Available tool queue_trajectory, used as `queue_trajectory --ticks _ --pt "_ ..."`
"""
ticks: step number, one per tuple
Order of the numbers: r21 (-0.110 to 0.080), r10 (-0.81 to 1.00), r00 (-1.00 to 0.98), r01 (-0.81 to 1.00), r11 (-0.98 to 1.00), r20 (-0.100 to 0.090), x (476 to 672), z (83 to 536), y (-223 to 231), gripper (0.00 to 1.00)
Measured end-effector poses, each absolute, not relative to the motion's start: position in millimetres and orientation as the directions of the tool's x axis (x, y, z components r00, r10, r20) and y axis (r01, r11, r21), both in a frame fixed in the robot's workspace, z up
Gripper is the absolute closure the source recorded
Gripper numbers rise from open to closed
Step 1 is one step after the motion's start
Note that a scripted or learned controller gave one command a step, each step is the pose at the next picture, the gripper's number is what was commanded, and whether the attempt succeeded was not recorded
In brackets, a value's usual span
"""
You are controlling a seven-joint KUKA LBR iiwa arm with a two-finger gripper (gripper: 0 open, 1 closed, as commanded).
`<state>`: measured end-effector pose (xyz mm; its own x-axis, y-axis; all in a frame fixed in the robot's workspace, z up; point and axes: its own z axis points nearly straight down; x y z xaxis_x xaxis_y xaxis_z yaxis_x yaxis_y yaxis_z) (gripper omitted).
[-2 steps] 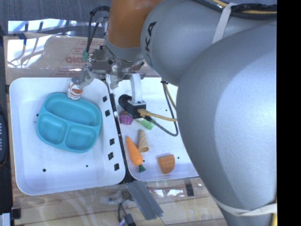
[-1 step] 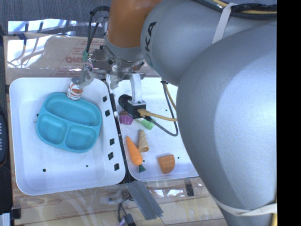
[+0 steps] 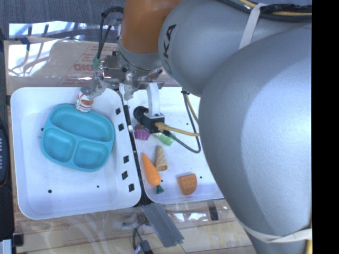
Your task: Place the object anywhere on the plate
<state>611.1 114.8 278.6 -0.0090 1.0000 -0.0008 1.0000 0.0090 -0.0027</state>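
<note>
Grey arm (image 3: 249, 89) fills the right, nearest the camera, orange band above the wrist, reaching over both white bins. Gripper (image 3: 87, 97) sits at the top edge of the blue plate (image 3: 78, 137) in the left bin (image 3: 24, 157), fingers closed on a small orange-and-white object (image 3: 83, 104) touching the plate's rim. Right bin (image 3: 209, 193) holds carrot (image 3: 151, 172), cone (image 3: 160, 158), waffle piece (image 3: 187, 183), purple cup (image 3: 141, 134).

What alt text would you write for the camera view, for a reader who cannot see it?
A grey robot arm's gripper holds a small orange-and-white object at the far edge of a blue divided plate in the left white bin. The right bin holds a toy carrot, an ice-cream cone, a waffle piece and a purple cupcake.
</note>
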Motion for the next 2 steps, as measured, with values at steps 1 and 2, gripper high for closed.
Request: queue_trajectory --ticks 1,2 --pt "-0.003 1.000 -0.009 1.000 0.009 -0.001 611.1 278.6 114.8 0.00" --pt "-0.003 1.000 -0.009 1.000 0.009 -0.001 611.1 278.6 114.8 0.00"
